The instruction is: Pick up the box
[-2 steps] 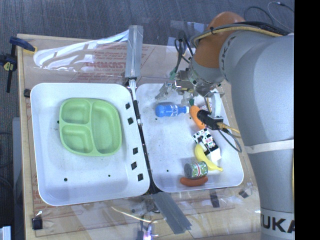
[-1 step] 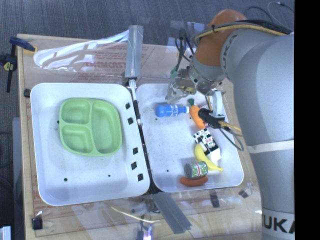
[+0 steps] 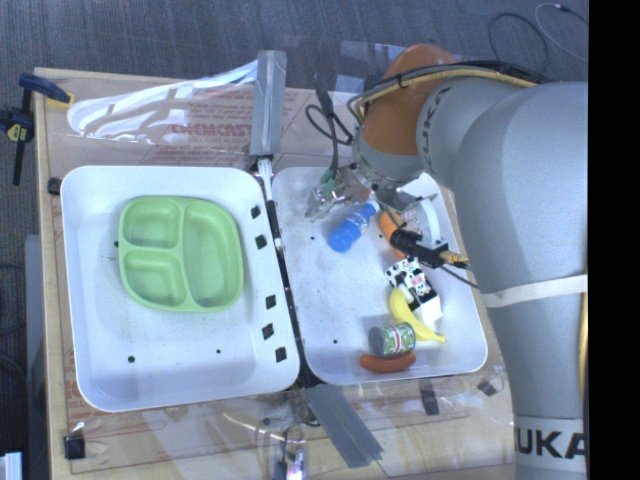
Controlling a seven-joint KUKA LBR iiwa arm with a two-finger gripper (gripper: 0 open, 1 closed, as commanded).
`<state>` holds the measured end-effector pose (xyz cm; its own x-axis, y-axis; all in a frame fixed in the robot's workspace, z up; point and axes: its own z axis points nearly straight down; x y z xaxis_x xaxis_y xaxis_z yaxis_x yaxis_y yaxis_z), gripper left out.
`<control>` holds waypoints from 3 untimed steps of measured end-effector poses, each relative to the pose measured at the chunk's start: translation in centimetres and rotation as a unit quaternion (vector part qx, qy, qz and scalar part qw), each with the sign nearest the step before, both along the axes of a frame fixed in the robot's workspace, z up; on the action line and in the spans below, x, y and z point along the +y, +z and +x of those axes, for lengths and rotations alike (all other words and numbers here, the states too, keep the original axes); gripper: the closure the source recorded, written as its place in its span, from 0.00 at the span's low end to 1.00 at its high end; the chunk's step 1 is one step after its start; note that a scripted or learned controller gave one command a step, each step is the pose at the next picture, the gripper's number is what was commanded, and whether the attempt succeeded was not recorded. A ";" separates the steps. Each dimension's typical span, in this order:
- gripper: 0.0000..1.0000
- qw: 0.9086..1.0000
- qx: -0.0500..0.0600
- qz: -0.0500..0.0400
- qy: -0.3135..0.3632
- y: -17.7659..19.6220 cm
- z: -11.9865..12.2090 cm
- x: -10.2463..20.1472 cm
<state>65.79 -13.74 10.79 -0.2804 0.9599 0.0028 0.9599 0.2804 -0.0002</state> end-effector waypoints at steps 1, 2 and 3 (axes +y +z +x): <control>1.00 1.000 0.000 0.000 -0.012 2.3 -4.3 -3.9; 1.00 0.995 0.001 -0.001 -0.096 10.7 -1.9 0.4; 0.00 0.995 0.002 -0.001 -0.096 10.7 -1.9 0.3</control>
